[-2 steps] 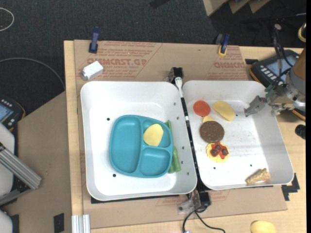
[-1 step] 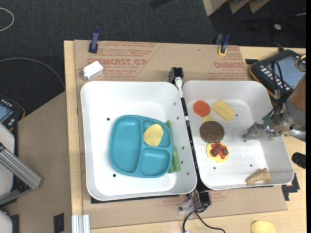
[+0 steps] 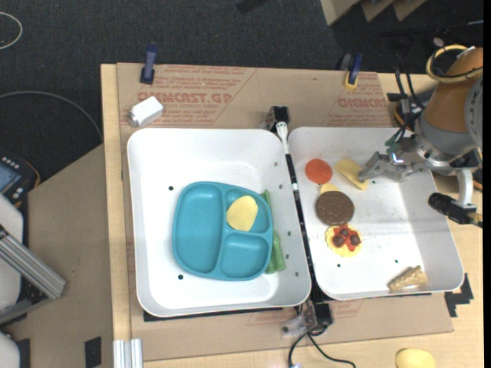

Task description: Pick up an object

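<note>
The right bin [image 3: 430, 240] holds several toy foods. An orange-red disc [image 3: 318, 170] lies at its upper left, with a pale yellow wedge [image 3: 349, 173] just to its right. Below them are a brown round patty [image 3: 335, 206] and a small yellow piece with red bits [image 3: 344, 239]. A tan bread-like piece [image 3: 406, 279] lies near the front right corner. My gripper [image 3: 374, 167] reaches in from the right, low over the bin, its tip just right of the yellow wedge. Whether it touches the wedge is unclear.
The left bin [image 3: 153, 167] carries a blue divided tray [image 3: 201, 232] with a yellow oval piece [image 3: 242, 214] in one compartment and a green strip [image 3: 275, 253] along its right side. A black divider [image 3: 290, 176] runs between the bins. A small white block [image 3: 146, 111] sits on the cardboard behind.
</note>
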You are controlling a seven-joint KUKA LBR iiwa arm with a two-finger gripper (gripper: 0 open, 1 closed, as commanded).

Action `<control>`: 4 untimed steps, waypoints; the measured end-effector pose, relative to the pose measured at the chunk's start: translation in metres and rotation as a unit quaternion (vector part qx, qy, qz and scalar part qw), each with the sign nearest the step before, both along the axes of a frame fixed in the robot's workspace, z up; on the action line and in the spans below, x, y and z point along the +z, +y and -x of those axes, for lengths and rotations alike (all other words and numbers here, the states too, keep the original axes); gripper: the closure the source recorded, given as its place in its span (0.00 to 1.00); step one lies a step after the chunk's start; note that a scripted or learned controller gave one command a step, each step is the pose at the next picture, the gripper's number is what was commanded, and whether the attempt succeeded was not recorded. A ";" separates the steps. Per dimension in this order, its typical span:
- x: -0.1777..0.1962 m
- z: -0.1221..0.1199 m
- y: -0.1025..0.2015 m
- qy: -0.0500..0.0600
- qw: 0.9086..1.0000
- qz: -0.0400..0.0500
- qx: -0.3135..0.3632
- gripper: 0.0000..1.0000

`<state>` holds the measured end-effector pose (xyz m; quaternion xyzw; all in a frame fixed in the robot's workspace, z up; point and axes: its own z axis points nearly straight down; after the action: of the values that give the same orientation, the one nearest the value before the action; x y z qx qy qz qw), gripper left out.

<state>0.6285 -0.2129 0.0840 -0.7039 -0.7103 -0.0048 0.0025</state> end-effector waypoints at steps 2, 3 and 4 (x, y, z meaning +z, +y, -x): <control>0.001 0.025 0.039 -0.002 1.000 0.006 -0.002 0.00; 0.009 0.079 0.114 0.004 1.000 0.002 -0.002 0.00; 0.020 0.153 0.106 0.005 1.000 0.004 -0.006 0.00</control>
<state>0.4755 -0.1065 0.1040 -0.7084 -0.7058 0.0019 0.0033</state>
